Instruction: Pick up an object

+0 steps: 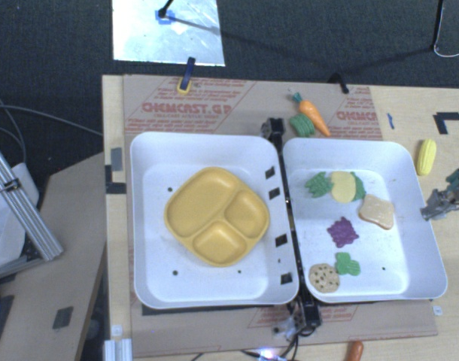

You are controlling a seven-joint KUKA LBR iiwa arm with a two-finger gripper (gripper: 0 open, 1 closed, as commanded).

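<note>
Left bin (139, 201): a yellow divided plate (217, 215) is seen at its middle, three compartments, lying flat.
Right bin (410, 201): the small toy foods are gathered here, in the right half of the frame.
Upper group: a green leafy piece (317, 184) lies touching a yellow round piece (343, 187); a slice of toast (377, 212) is set just beside them, lower right.
Middle: a purple grape bunch (342, 232) lies apart from the others, near the bin's centre.
Lower group: a spotted cookie (323, 278) rests at the lower left corner of the right bin, with a small green piece (348, 265) touching its upper right.
Outside the bins: a carrot (311, 116) with a green top is laid on the cardboard above the right bin; a corn cob (426, 157) is seen at the upper right, beyond the bin rim.
Gripper (443, 200): found at the right edge of the frame, just outside the right bin's rim, level with the toast. Nothing is seen between its parts. Whether it is open or closed cannot be told; it is small and partly cut off.
Upper left of frame: a shiny sheet (169, 21) lies on dark carpet.
</note>
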